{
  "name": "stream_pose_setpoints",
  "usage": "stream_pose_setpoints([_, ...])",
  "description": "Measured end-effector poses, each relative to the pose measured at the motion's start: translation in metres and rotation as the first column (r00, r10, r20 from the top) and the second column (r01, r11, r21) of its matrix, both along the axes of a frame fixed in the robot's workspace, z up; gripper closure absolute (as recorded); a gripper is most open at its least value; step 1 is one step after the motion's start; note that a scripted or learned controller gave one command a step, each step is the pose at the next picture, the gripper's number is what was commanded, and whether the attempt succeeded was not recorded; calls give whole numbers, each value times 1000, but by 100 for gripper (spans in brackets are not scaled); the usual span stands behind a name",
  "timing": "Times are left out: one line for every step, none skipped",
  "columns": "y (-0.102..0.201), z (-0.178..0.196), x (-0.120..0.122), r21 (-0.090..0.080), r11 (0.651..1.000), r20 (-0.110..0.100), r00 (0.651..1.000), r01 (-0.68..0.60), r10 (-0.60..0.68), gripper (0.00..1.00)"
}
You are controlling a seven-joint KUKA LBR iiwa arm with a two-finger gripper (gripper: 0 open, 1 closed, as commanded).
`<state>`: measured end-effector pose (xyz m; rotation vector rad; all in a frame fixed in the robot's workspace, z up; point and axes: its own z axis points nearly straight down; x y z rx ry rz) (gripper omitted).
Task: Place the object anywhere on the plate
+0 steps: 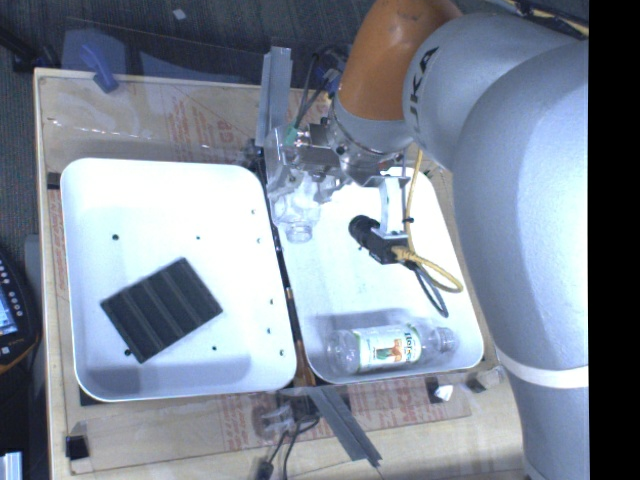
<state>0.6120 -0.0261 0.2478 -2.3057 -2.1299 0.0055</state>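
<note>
- The end effector [297, 203] hangs over the top-left corner of the right bin [440, 268], close to the wall it shares with the left bin [75, 268].
- Whether it is parted or closed, I cannot tell: the part below the wrist looks clear and glassy and blurs into the white bin floor. Nothing is plainly seen clamped in it.
- The likely object is the bottle [390, 349], clear plastic with a label. It lies on its side well below the end effector and somewhat right of it, against the near wall of the same bin.
- Its long axis runs left to right, roughly across the line from the end effector down to it, so a grasp across its middle looks the natural approach.
- The plate [161, 308], a dark ribbed slab lying at a slant, is in the other bin, down and to the left of the end effector, well apart from the bottle.
- My judgement: the bottle is not yet picked, so the task is at an early stage.
</note>
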Motion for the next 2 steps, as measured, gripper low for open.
stream_pose_setpoints([29, 17, -20, 0, 998, -3, 998, 68, -68, 100])
stream_pose_setpoints([30, 3, 8, -1, 979, 1, 979, 203, -203, 100])
